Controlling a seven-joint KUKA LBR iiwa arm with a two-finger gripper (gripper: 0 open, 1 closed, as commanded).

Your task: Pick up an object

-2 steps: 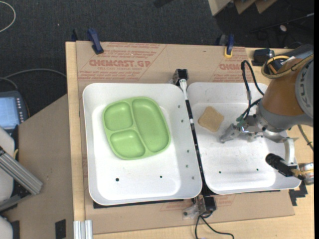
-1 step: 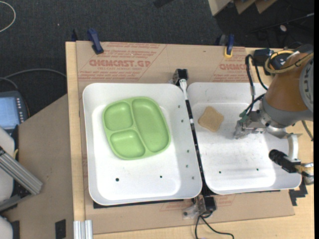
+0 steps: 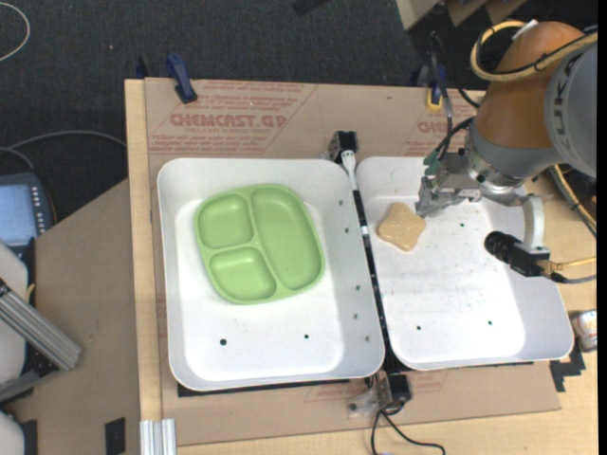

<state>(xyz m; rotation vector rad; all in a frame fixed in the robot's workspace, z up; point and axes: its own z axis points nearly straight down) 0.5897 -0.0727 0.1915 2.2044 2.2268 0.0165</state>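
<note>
A tan, lumpy object [image 3: 400, 227] like a piece of bread lies in the right bin [image 3: 474, 320], near its left wall. My gripper [image 3: 429, 200] hangs just to the upper right of it, low over the bin floor, reaching in from the right on the grey and orange arm. The tan object lies on the floor beside the gripper, not visibly between its fingers.
A green plate [image 3: 258, 243] with three compartments lies in the left bin [image 3: 266, 349]. A black divider bar [image 3: 365, 245] runs between the two bins. The bins rest on a cardboard sheet [image 3: 237, 112].
</note>
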